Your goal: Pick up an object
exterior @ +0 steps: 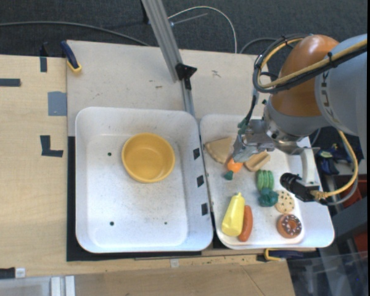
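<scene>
Grey arm point(348, 85) — orange band point(305, 73), yellow-black cables point(277, 51), metal tool point(245, 145)

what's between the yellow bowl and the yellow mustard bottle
In the camera view, bare speckled floor of the left bin, then the two bins' adjoining rims, separates the yellow bowl from the mustard bottle.

A round yellow plastic bowl point(148, 157) sat in the left shallow white bin point(89, 227), toward twelve o'clock of its centre; a slanted grey metal pole point(163, 29) stood beyond at twelve o'clock.
</scene>
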### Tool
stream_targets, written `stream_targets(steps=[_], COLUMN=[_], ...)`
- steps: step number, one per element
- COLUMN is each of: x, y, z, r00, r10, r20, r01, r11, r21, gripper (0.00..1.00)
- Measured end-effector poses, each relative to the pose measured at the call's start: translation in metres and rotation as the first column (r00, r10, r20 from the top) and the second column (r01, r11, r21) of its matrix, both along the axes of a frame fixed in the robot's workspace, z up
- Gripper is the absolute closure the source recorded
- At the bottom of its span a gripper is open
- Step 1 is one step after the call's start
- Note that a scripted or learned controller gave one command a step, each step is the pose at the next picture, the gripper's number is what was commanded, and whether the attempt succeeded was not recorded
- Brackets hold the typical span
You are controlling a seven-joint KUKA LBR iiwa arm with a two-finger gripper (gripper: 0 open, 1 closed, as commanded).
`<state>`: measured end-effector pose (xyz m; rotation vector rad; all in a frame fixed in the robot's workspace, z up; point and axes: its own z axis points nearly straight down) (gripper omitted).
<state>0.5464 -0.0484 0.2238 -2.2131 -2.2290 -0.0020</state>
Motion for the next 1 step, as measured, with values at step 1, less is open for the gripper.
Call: stream_targets(steps=[1], x=[0.0098], y=[0.0527], z=[-0.0020], r00=[1.000], r10=[0.000], r20=[-0.002], r01=[0.000], r11=[1.000], r21=[0.000], gripper=[1.00])
